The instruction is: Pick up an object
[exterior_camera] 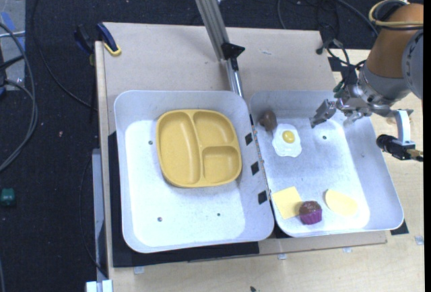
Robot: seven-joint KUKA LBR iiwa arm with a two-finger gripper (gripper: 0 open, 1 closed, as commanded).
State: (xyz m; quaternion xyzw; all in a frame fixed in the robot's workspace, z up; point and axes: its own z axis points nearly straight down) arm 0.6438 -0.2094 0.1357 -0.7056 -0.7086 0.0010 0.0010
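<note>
The right bin [367,169] holds a fried egg toy [287,141], a small brown piece [268,120], a yellow cheese square [287,202], a purple lump [310,212] and a pale yellow oval [341,202]. My gripper [335,114] hovers over the far part of this bin, right of the egg and apart from it. It is open, with nothing between its fingers. The arm's orange band [394,48] rises behind it at the right.
The left bin [135,169] holds a yellow divided plate [199,148]. A slanted metal pole [212,15] ends at the bins' shared far corner. Black clips [254,153] sit along the divider. Cables lie on the dark floor around the bench.
</note>
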